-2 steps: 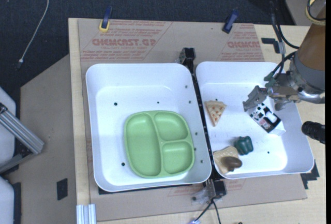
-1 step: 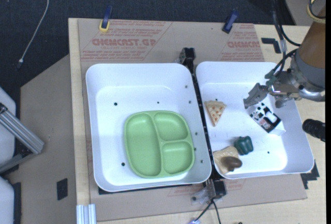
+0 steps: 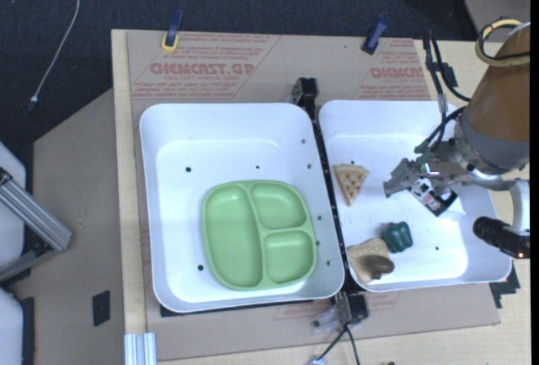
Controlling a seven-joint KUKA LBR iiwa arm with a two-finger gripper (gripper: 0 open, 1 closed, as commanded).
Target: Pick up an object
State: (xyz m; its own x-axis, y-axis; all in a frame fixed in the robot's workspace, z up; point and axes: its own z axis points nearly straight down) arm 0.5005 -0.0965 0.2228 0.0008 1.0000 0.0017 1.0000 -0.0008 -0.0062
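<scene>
The hand (image 3: 402, 179) hangs over the right bin (image 3: 396, 115), its fingers apart with nothing between them. Taking the waffle wedge (image 3: 349, 181) as landmark: the hand is just right of it, a little higher in the bin. The green toy (image 3: 396, 236) lies below and right of the wedge, and the tan lump (image 3: 371, 260) sits below the wedge against the bin's near rim, touching or nearly touching the green toy. Judgement: the spread fingers suit an approach, and the wedge is the likeliest target (it lies apart from the others, so easier to take). The green divided plate (image 3: 257, 233) occupies the left bin (image 3: 168, 186), well left of the wedge, on the worktop (image 3: 135, 68).
</scene>
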